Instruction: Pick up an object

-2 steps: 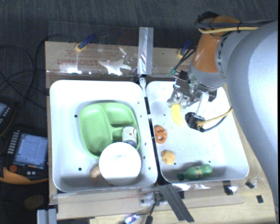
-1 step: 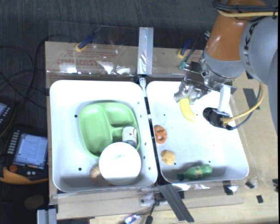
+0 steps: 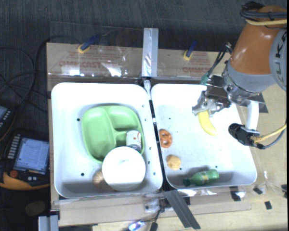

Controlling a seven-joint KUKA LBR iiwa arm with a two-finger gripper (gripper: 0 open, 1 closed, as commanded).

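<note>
Reaching in from the right, the arm [image 3: 257, 42] places its claw [image 3: 208, 105] over the right bin [image 3: 241, 170], directly above the upper end of a banana [image 3: 207, 124]; whether the claw is open or closed cannot be told. Lying in the same bin are a pretzel [image 3: 165, 137], a small round bun [image 3: 173, 162] and a green bottle [image 3: 201, 177] on its side. A green divided plate [image 3: 106, 126], a white bowl [image 3: 124, 168] and a small jar [image 3: 133, 138] occupy the left bin [image 3: 67, 129].

Banana [image 3: 207, 125] top under the pincer [image 3: 205, 108]; brown lump [image 3: 98, 177] half behind the white bowl [image 3: 124, 168]
</note>
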